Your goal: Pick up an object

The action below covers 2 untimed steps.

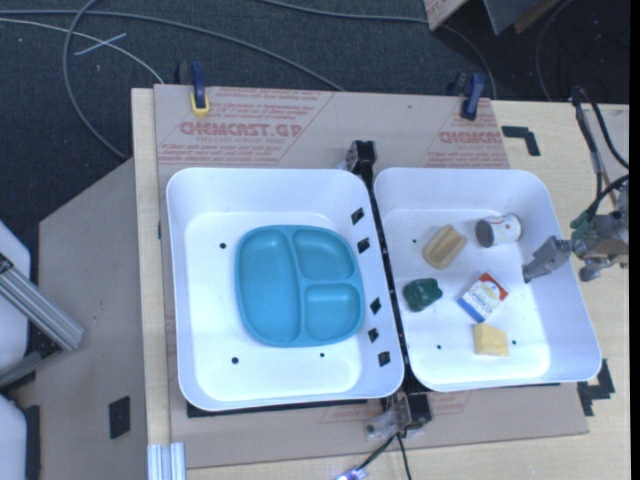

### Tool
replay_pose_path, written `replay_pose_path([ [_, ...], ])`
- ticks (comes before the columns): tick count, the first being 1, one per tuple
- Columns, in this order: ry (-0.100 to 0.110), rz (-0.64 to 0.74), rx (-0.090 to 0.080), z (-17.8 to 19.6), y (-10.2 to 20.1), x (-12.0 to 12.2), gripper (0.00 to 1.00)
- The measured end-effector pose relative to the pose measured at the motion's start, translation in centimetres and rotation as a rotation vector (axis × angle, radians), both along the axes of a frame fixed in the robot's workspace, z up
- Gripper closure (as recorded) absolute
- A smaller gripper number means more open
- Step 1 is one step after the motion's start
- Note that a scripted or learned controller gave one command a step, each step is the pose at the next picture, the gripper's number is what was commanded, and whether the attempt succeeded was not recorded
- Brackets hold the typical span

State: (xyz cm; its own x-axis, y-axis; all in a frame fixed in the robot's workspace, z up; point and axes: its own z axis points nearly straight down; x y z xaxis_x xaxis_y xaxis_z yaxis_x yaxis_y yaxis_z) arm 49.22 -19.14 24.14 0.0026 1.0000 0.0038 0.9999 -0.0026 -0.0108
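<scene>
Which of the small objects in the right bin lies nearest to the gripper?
The white and grey cylinder, at the bin's upper right, is nearest the gripper. The tan block, green piece, red-and-blue packet and yellow block lie farther left or lower.

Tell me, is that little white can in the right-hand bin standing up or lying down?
Lying down. The white can rests on its side near the right bin's back wall, its dark round end facing left toward the tan block.

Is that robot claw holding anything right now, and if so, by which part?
Nothing is held. The gripper sits at the right bin's right edge, apart from the small can and the red-and-blue packet.
</scene>
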Motion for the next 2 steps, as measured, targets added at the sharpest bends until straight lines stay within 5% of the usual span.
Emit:
replay_pose_path([
  [1,-0.010,0.003,-0.003,0.5,0.0,0.2,0.00],
  [2,-0.003,0.003,0.000,-5.8,0.3,0.4,0.00],
])
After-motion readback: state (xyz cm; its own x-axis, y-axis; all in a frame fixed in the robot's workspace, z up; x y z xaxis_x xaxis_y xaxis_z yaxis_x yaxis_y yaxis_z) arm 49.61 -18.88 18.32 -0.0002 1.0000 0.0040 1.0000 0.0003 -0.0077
